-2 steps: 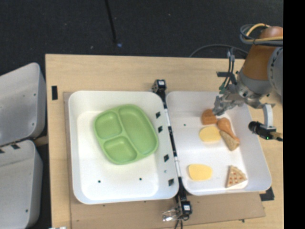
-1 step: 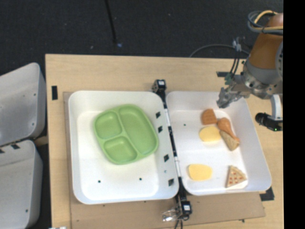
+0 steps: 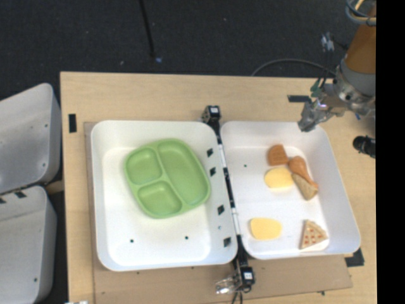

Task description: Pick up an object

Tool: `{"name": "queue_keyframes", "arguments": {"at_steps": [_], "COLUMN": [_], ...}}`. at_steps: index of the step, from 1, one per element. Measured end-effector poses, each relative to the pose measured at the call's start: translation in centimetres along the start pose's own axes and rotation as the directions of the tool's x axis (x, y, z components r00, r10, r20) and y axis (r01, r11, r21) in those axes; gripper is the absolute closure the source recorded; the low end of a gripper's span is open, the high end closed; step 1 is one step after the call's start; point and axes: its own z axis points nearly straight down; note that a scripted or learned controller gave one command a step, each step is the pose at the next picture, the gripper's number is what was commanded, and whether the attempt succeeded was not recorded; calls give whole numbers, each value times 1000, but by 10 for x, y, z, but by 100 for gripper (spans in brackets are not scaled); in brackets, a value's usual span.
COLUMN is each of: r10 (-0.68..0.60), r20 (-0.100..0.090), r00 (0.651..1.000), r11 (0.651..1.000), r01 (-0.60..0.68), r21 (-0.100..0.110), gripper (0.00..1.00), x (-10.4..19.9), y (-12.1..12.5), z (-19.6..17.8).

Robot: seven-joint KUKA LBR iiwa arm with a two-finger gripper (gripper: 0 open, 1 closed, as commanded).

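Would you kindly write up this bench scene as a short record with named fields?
left bin: shallow white bin holding a green three-compartment plastic plate
right bin: shallow white bin with toy food
items in right bin: round brown piece, orange drumstick shape, two pale yellow rounded pieces, tan waffle-patterned wedge
hand: over the right bin's far rim, holding nothing visible
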Motion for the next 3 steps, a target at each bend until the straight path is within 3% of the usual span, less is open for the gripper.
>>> {"name": "queue_keyframes", "arguments": {"at_steps": [3], "r10": [-3], "r20": [-4], "r00": [1000], "r11": [1000], "r01": [3], "r21": [7], "gripper": [100], "x": [153], "y": [-65], "z": [1]}}
